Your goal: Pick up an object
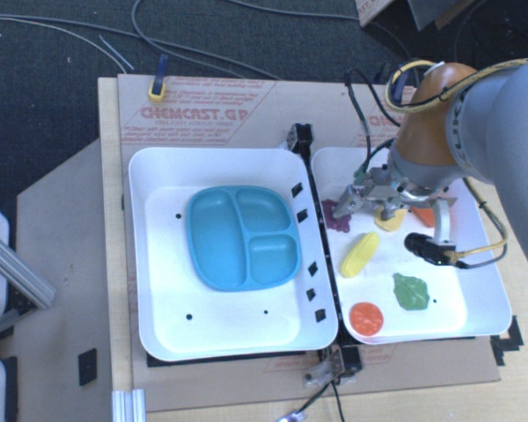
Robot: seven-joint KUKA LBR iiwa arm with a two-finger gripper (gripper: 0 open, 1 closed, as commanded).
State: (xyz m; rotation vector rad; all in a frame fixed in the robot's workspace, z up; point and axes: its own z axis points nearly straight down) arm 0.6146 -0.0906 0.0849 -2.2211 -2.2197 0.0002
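While the claw (380,202) hangs low at twelve o'clock in the right bin (484,319), I cannot tell its state. The yellow corn (359,253) lies just below it, toward seven o'clock, beside a purple piece (338,217). A good grasp probably needs centring over one item and closing across its short side.

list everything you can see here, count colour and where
bins: 2, white, side by side on the bench
divided plate: 1, light blue, in the left bin
corn cob: 1, yellow, middle of the right bin
purple piece: 1, right bin, by the divider
leafy piece: 1, green, right bin, near side
round slice: 1, orange-red, right bin, near rim
clamp: 1, blue and yellow, board's far left edge
arm: 1, grey with orange band, over the right bin
gripper: 1, low above the right bin's far part
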